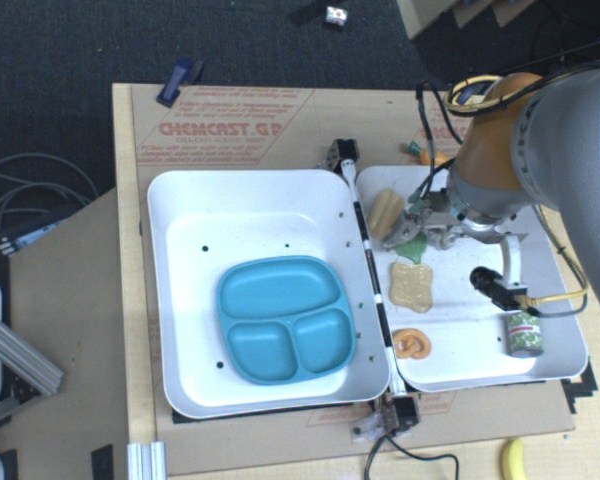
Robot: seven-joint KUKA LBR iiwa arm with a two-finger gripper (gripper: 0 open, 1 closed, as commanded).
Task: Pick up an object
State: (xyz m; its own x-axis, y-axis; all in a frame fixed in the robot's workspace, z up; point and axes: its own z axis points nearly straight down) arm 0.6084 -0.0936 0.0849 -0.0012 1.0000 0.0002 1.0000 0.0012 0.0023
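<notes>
Camera view, single frame.

Arm (555, 118): enters from view right and bends down over the right bin (480, 373). The orange band (488, 148) sits just above the wrist. The wrist points down and toward view left, placing the gripper (423, 228) low over the bin's far-left part, close to the divider between the bins. The wrist housing covers the gripper from above, so I cannot tell how far open it is. Nothing can be seen held in it.

Objects, placed relative to the gripper:
- Tan bread roll (385, 213): just beside it on view left, lying against the bin's left wall. Whether they touch cannot be told.
- Small green piece (411, 250): directly below the gripper tip on the near side, very close. Contact is not resolvable.
- Beige toast slice (412, 286): next on the near side, flat on the bin floor, its far edge at the green piece.
- Orange pretzel (412, 344): further toward the near edge, well apart from the gripper.
- Small can (525, 334) with green label: near-right of the gripper, upright, well apart, close to the bin's near-right corner.
- Blue divided plate (285, 318): well off to view left and nearer the camera, flat in the left bin (175, 268), across the divider.

Both bins sit on a brown board (230, 128).
</notes>
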